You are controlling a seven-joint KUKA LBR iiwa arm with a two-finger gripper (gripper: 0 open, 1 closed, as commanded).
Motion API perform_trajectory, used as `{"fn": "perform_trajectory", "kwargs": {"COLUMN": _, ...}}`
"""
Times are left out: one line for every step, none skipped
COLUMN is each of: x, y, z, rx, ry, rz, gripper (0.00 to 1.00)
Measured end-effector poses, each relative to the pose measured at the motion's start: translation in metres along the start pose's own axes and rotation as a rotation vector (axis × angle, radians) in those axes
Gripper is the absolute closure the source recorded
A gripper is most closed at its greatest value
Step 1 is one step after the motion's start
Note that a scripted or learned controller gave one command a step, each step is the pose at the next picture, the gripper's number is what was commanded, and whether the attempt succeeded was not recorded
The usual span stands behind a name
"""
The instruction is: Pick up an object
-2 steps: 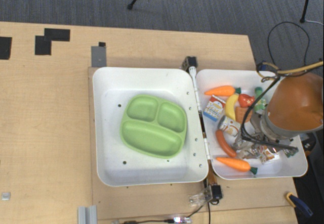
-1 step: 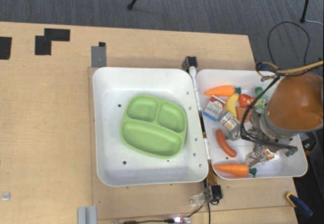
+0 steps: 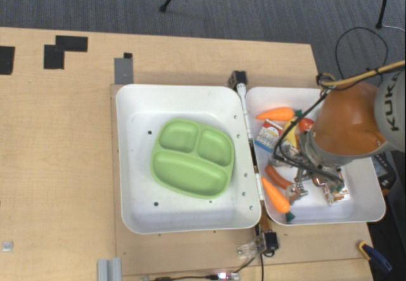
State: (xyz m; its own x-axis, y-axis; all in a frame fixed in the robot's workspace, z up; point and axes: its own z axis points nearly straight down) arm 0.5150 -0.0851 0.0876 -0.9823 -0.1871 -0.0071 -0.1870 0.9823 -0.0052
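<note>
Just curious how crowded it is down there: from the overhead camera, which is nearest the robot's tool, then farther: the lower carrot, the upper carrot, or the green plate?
Measured from the tool:
1. Lower carrot, just left of it, right bin.
2. Upper carrot, at that bin's far end.
3. Green plate, in the left bin.

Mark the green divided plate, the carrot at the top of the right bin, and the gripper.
green divided plate [image 3: 192, 158], camera view, its large lower compartment.
top carrot [image 3: 275, 113], camera view, middle of its orange body.
gripper [image 3: 303, 186], camera view, between its fingertips.

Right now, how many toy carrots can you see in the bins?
2, both in the right bin: one carrot near its far edge, another carrot near its front left corner. The arm may hide more.
</note>
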Motion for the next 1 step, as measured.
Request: {"fn": "perform_trajectory", "kwargs": {"x": 0.0000, "y": 0.0000, "z": 0.0000, "rx": 0.000, "ry": 0.000, "rz": 0.001, "gripper": 0.00}}
